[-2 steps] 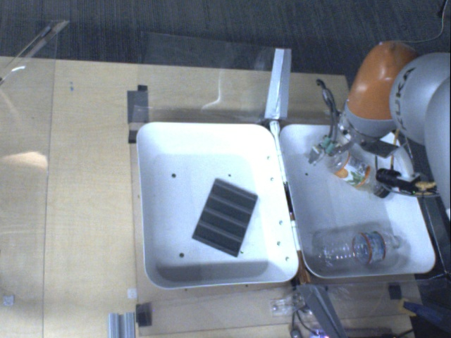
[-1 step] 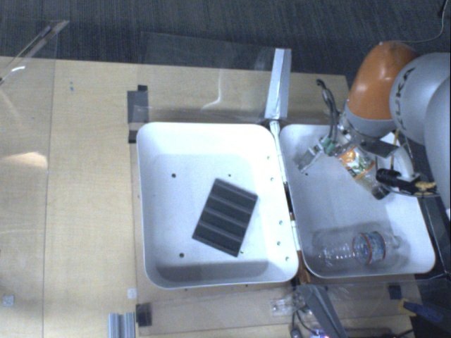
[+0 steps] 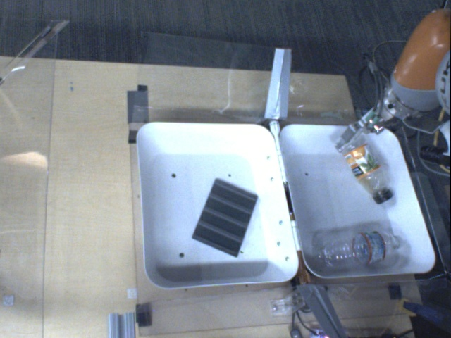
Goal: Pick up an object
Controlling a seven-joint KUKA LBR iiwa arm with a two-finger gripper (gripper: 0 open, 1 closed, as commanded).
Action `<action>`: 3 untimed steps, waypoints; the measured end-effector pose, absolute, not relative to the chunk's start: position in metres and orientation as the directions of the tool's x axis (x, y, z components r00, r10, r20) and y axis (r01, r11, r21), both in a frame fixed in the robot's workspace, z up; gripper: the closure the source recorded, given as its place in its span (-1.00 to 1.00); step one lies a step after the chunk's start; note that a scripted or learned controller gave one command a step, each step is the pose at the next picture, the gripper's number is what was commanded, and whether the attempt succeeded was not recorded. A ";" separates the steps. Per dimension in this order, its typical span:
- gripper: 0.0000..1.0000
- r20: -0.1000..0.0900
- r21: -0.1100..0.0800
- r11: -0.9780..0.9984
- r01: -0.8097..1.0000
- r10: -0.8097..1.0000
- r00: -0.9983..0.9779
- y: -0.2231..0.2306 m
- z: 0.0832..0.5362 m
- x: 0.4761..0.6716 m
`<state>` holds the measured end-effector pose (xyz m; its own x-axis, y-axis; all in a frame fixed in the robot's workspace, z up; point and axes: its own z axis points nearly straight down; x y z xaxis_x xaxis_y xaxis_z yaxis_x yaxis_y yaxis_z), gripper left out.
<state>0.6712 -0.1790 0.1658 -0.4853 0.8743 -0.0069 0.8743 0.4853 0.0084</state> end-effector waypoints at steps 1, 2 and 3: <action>-1.00 -0.008 0.008 0.473 0.881 0.881 -0.473 -0.193 0.127 0.672; -1.00 -0.005 0.005 0.638 0.770 0.770 -0.638 -0.171 0.142 0.618; -1.00 -0.010 0.009 0.641 0.767 0.767 -0.641 -0.162 0.089 0.646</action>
